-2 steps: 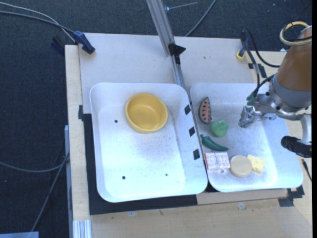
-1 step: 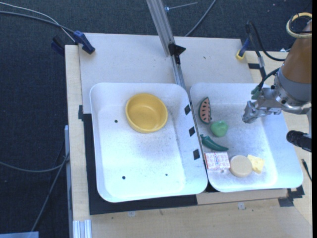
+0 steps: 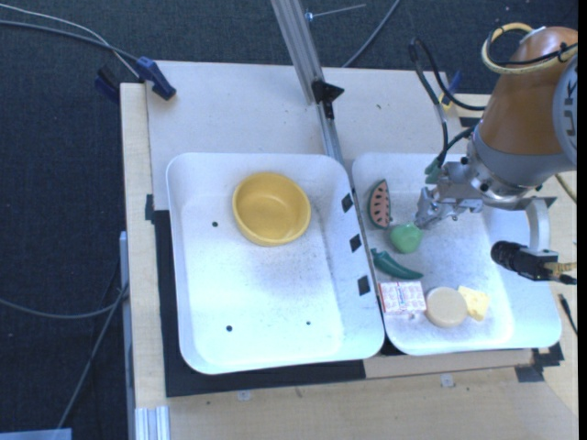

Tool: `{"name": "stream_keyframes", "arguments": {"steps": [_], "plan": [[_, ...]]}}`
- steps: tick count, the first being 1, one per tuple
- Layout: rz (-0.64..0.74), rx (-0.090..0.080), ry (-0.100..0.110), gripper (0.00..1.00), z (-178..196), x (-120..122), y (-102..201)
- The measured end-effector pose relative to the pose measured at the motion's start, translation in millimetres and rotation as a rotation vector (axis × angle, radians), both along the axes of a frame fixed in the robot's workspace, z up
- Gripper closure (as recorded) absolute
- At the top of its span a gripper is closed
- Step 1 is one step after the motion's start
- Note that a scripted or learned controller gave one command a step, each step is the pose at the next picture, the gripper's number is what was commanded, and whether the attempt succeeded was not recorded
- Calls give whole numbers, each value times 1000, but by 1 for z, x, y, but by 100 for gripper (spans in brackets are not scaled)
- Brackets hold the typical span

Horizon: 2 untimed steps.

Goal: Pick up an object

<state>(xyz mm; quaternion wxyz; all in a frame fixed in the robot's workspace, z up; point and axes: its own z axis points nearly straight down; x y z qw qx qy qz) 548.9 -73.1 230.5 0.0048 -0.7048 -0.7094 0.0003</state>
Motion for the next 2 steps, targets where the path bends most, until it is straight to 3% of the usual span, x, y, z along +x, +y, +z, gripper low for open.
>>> {"name": "stream_keyframes", "arguments": {"steps": [2], "plan": [[1, 0, 0, 100, 8, -6, 128]]}}
